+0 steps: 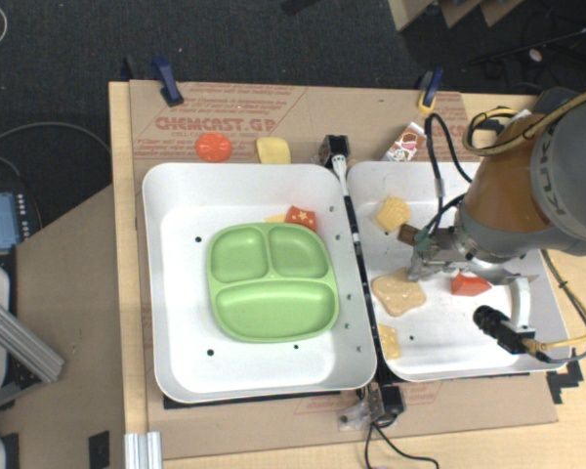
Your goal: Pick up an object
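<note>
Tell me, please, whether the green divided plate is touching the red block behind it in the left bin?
Cannot tell. In the camera view the red block sits right at the far rim of the green divided plate, with no visible gap, but the slant hides whether they meet.

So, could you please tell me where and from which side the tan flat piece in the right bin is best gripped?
Probably from straight above, across its narrower upper end. The tan flat piece lies flat on the right bin floor, so no side approach gets under it. The pincer hangs just above that end, with the red piece apart to its right.
</note>
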### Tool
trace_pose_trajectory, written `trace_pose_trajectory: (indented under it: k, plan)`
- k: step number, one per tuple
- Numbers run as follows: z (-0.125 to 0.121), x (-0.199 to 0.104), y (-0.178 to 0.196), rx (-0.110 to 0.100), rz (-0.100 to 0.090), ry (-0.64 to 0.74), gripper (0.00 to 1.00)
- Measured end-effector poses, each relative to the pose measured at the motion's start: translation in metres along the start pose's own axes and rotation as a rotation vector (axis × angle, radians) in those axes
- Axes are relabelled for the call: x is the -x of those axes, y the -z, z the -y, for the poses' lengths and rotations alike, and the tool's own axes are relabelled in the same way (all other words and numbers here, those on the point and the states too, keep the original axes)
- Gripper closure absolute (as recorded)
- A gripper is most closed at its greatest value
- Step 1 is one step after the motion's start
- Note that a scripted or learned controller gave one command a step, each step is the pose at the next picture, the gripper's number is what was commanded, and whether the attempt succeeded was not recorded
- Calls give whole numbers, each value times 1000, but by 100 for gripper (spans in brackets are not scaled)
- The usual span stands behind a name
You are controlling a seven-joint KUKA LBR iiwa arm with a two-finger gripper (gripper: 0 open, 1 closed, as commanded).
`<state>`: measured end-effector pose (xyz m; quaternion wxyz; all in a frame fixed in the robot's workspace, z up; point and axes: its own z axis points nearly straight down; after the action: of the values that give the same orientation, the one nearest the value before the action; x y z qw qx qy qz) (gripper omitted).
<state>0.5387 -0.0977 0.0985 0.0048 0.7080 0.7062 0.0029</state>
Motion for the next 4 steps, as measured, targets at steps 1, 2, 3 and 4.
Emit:
trace_pose_trajectory:
  k: [1,2,3,4]
  plan:
    - [0,0,-1,-2,-1,0,0]
    - [-69,69,70,3,5,1,0]
    - [8,83,-18,-20,-5,-2,0]
    - [3,82,-4,-9,-1,1,100]
